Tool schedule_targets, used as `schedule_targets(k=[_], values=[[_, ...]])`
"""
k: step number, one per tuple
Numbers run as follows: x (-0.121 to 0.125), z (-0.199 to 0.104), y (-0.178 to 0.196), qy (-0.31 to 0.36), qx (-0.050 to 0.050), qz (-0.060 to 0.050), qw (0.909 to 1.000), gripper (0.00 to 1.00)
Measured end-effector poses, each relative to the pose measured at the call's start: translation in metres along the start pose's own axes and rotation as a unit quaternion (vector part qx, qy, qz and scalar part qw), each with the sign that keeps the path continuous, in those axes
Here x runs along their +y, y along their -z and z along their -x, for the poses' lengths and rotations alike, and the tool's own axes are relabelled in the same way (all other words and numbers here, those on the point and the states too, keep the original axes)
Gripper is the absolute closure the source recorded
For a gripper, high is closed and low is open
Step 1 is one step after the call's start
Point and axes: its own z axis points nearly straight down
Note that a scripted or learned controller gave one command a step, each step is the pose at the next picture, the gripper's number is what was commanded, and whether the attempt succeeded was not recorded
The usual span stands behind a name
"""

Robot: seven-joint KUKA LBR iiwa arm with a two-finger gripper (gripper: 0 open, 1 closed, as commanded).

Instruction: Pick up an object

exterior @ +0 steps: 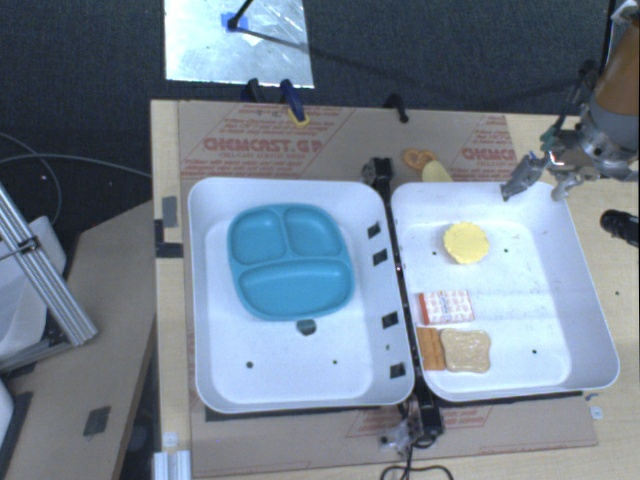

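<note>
From above, the gripper (537, 176) hangs spread and empty over the right bin's (575, 268) far rim. The yellow round object (466, 242) lies inside that bin, nearest the gripper. Best centre above it, then descend straight.

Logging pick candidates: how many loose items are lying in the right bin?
4: a yellow round piece toward the back, a red-and-white packet mid-left, and a cracker beside a toast slice at the front left.

My arm (618, 88), above the right bin (590, 298), shows an orange band, grey wrist and dark cable.
</note>
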Motion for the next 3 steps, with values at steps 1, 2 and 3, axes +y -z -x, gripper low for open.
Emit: schedule_targets(k=[1, 2, 3], values=[[0.002, 0.011, -0.100, -0.001, 0.001, -0.004, 1.0000, 0.00], [0.013, -0.084, -0.112, 0.005, 0.002, 0.000, 1.0000, 0.00], [-0.031, -0.048, -0.133, -0.001, 0.000, 0.003, 1.0000, 0.00]])
